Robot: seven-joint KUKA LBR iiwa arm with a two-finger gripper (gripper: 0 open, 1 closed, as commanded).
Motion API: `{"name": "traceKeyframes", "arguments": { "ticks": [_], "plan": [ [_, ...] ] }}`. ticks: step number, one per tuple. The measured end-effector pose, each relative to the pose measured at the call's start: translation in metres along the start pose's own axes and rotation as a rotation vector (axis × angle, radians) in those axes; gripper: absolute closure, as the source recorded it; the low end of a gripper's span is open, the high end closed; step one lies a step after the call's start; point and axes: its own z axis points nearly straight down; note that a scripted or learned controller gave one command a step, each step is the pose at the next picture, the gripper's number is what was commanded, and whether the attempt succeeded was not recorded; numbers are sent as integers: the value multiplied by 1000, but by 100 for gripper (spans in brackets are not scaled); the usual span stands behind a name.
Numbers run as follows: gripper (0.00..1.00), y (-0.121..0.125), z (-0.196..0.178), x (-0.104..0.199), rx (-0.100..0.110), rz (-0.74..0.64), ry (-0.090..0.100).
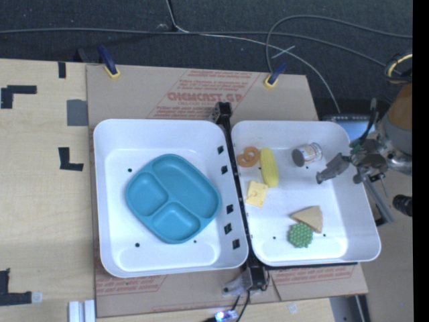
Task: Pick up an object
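Camera view | hand point(350, 168) grip unclear, at right bin point(358, 206) rim | can point(307, 154) near | tray point(173, 197) left bin

The right bin holds six small things, all apart except two. A brown ring point(249, 156) lies beside a yellow corn cob point(269, 167); a yellow cheese slice point(256, 194) sits below them. A small metal can point(306, 154) lies on its side. A tan wedge point(308, 217) touches a green bumpy ball point(300, 235).

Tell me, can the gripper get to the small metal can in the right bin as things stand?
Probably yes. The gripper sits just right of the metal can, with bare bin floor between them; the corn cob lies farther left, out of the way.
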Motion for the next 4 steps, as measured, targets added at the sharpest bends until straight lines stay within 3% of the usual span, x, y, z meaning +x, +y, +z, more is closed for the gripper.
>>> {"name": "traceKeyframes", "arguments": {
  "ticks": [1,3,4],
  "plan": [
    [0,3,-7,1,-13,-4,-3],
    [0,4,121,3,-8,-5,-2],
    [0,5,132,4,-14,-5,-5]
  ]
}}
